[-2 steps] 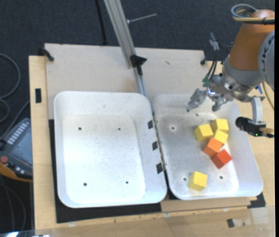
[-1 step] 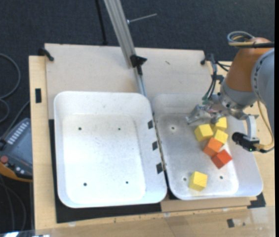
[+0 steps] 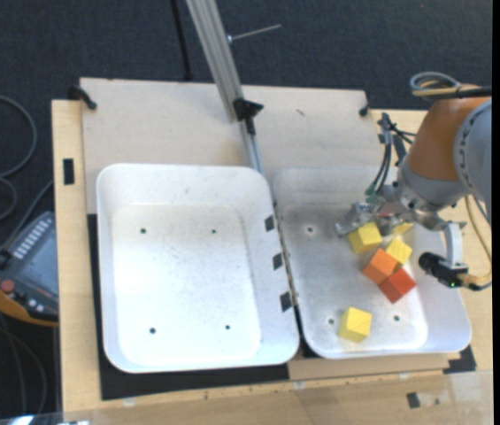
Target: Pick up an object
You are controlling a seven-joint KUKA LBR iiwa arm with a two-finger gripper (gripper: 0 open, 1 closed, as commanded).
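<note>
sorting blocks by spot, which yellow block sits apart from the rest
The yellow block near the right bin's front edge; the other two yellow ones sit clustered with the orange and red blocks.

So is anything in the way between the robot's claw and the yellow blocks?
Nothing visible blocks it. The gripper hangs over the right bin, right at the cluster: a yellow block sits just under it, touching an orange block, another yellow block and a red block. They crowd each other, which could make a clean grab harder.
</note>
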